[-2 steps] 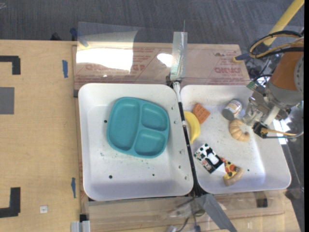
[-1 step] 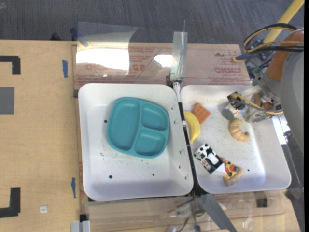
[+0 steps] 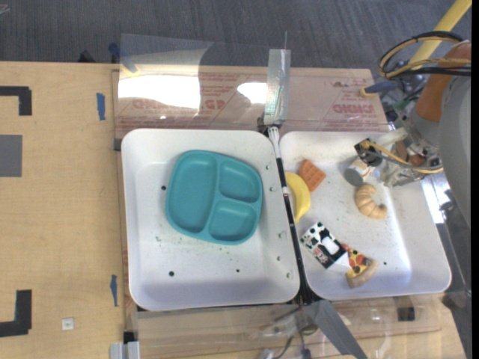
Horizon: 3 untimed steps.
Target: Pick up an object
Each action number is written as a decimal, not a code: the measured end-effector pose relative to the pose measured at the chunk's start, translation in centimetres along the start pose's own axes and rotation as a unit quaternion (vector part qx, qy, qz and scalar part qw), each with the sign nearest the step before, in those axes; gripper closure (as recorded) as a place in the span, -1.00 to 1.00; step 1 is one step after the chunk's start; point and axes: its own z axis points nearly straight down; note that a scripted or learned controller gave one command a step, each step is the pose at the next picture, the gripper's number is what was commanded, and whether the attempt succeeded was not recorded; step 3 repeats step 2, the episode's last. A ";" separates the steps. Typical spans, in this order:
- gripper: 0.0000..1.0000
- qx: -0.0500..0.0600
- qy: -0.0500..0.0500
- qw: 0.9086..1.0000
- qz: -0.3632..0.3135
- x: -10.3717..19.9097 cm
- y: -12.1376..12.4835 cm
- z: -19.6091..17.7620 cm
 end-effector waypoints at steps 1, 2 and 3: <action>1.00 0.000 0.000 1.000 -0.002 0.1 -0.1 -1.0; 1.00 0.006 -0.001 0.989 -0.146 -0.9 0.4 1.1; 1.00 0.006 -0.001 0.989 -0.146 -0.9 0.4 1.1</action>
